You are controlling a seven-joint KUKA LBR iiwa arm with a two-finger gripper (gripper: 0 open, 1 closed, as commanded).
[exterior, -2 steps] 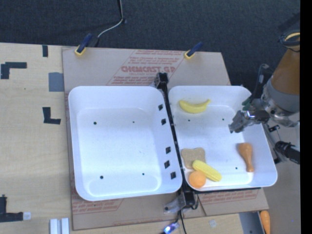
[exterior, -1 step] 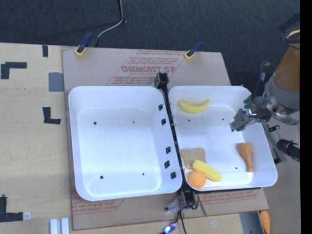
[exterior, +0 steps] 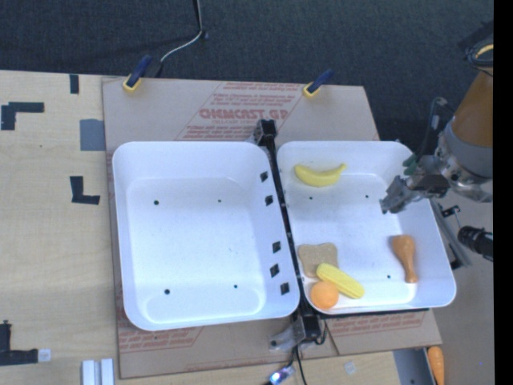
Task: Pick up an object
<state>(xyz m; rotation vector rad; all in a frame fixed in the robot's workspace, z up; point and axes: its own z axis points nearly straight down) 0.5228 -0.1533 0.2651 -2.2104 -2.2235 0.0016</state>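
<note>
Two shallow white bins sit side by side on the surface, on a brown cardboard sheet (exterior: 240,115) held at its far edge by two yellow-and-blue clamps (exterior: 136,72). The left bin (exterior: 128,215) holds no objects. The right bin (exterior: 377,155) holds five. A yellow banana (exterior: 319,174) lies near its far left corner, curved, close to the divider between the bins. Near the front left corner a tan slice of bread (exterior: 316,254) lies flat, with a yellow corn cob (exterior: 340,281) resting against its front edge and an orange ball (exterior: 324,296) touching the cob at the bin's front wall. An orange-brown drumstick (exterior: 405,256) lies near the right wall, well apart from the other items.

The end effector (exterior: 398,197) reaches in over the right bin's right edge, above the drumstick and toward the far side. It grips nothing, but how far apart its dark fingers stand cannot be told from this angle.
</note>
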